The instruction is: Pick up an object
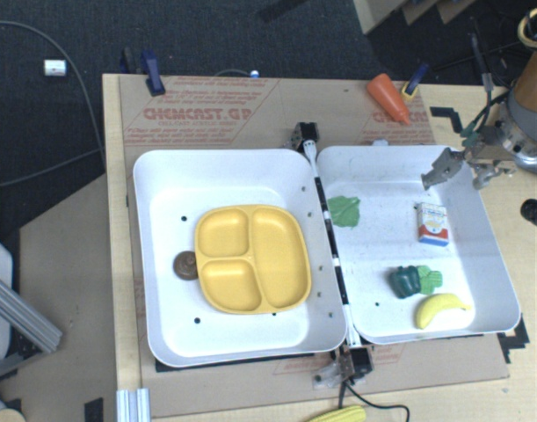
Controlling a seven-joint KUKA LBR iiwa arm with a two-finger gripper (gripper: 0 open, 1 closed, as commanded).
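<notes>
My gripper (464, 170) hangs over the far right corner of the right bin (387, 170), its two fingers spread open with nothing between them. Below it in that bin lies a small white, red and blue carton (432, 222). A green leaf-shaped piece (344, 210) rests by the bin's left wall. A dark green toy vegetable (415, 280) and a yellow banana (440, 309) sit near the front edge. The left bin (163, 183) holds a yellow divided plate (251, 258) with a brown round piece (186, 265) beside its left rim.
An orange carrot-like toy (389, 98) lies on the cardboard sheet behind the right bin. Clamps (151, 71) grip the board's back edge. A black divider (328, 236) runs between the two bins.
</notes>
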